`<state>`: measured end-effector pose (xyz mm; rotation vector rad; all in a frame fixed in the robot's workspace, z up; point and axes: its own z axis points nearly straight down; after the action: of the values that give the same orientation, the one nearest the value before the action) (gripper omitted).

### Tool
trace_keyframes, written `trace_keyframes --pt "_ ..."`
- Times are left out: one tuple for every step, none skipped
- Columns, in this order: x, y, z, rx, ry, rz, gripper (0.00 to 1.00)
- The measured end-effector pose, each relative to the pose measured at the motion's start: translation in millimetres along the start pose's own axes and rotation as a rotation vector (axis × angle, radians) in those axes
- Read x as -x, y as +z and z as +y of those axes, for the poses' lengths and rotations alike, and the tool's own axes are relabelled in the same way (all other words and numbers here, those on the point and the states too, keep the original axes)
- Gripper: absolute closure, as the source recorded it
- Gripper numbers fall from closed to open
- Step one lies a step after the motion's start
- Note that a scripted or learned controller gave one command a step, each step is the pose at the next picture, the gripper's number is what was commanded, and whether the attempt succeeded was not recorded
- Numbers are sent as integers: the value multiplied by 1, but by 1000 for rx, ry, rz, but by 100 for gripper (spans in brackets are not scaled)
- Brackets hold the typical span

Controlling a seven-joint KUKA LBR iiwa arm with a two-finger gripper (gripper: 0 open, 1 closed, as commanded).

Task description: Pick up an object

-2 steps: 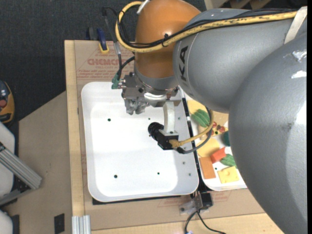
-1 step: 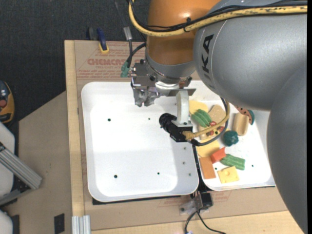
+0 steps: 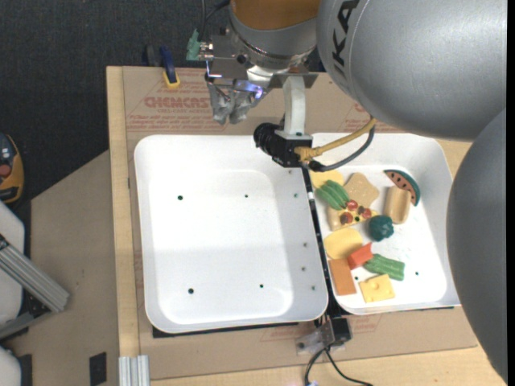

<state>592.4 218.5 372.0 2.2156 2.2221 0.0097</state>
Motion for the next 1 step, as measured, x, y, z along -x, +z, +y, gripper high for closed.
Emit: trace_keyframes --pt "-6 154 -30 -18 3 -5 100"
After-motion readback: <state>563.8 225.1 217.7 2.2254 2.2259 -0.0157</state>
